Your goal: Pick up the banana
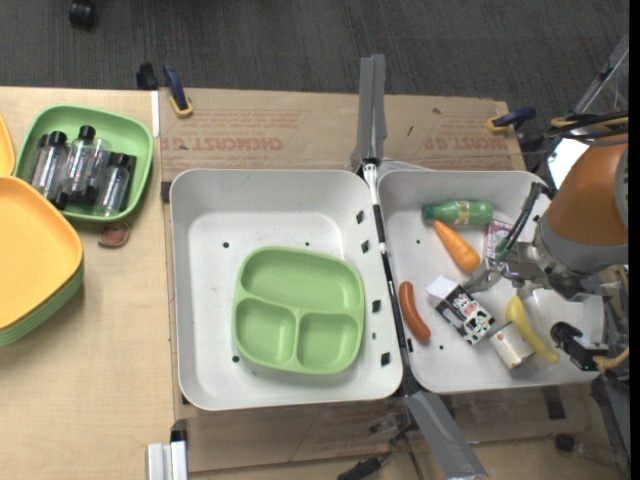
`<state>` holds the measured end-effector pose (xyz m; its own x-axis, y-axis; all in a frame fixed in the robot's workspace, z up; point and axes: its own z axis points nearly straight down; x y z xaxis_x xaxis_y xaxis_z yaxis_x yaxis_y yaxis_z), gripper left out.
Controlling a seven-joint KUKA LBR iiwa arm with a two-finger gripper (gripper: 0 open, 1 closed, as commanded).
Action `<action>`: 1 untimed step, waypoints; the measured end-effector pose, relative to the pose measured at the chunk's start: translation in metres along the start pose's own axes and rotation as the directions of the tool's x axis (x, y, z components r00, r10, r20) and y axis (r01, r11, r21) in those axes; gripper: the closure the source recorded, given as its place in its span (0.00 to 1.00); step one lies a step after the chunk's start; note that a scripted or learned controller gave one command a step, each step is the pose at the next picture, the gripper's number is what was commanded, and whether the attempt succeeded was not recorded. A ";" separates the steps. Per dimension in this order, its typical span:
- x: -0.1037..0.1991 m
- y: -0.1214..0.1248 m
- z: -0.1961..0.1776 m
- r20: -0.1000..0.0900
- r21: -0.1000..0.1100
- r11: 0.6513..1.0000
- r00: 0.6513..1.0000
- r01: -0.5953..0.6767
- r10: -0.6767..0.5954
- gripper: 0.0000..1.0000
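The arm (592, 218) reaches in from the right edge of the camera view, its orange band (590, 200) sitting broad and rounded above the grey wrist (560, 268). The wrist angles downward and leftward from the band. Below and left of the wrist, the gripper (497, 268) points down and to the left; whether it grips cannot be made out.

Banana (528, 328) in right bin (420, 363), end effector (502, 268) just above, green tray (299, 311) in left bin (200, 268)
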<state>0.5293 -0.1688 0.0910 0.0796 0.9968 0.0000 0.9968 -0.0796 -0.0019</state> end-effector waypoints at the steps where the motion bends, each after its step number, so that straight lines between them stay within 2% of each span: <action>1: -0.017 -0.051 0.000 -0.001 0.000 0.986 0.986 0.164 -0.164 0.00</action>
<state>0.4769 -0.1817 0.0912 -0.0853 0.9964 0.0013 0.9964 0.0853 -0.0020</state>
